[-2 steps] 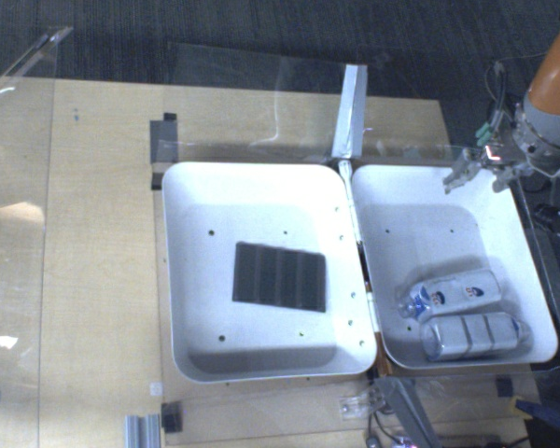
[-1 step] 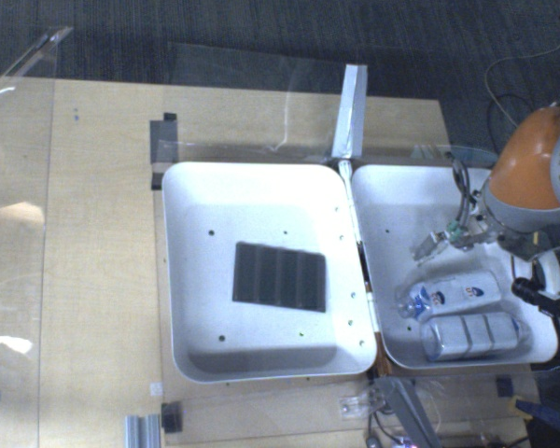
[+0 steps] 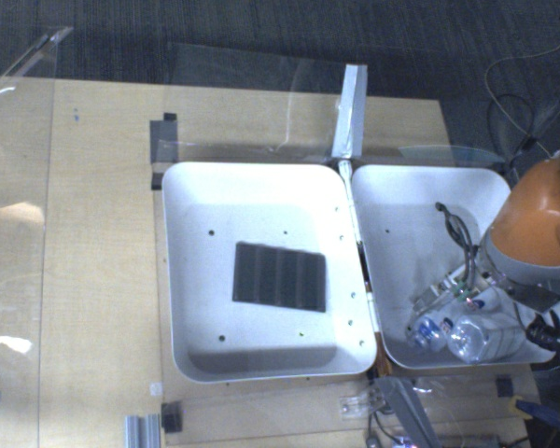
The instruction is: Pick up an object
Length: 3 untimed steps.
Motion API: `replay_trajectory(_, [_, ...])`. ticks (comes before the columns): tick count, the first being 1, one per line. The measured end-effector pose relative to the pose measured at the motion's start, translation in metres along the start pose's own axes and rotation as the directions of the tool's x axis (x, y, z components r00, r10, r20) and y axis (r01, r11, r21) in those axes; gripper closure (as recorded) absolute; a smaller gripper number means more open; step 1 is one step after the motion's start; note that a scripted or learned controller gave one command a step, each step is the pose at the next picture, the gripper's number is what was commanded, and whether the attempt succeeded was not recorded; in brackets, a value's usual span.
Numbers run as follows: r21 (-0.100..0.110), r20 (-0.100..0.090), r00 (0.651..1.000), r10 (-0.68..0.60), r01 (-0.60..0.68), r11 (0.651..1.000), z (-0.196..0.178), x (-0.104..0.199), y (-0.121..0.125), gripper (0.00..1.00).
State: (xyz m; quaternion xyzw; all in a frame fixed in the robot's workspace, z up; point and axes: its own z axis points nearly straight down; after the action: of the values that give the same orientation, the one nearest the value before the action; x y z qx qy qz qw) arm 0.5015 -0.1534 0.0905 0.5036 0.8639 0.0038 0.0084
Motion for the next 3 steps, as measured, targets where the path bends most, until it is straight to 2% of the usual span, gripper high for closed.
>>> replay_trajectory(1, [0.001, 0.000, 0.976, -0.216, 0.216, 0.976, 0.000, 0.037, 0.043, 0.00])
replay_trajectory(2, [0.004, -0.004, 0.997, -0.072, 0.072, 0.997, 0.001, 0.034, 0.069, 0.00])
replay_trajectory(3, [0.006, -0.003, 0.985, 0.171, -0.171, 0.985, 0.004, -0.014, 0.124, 0.00])
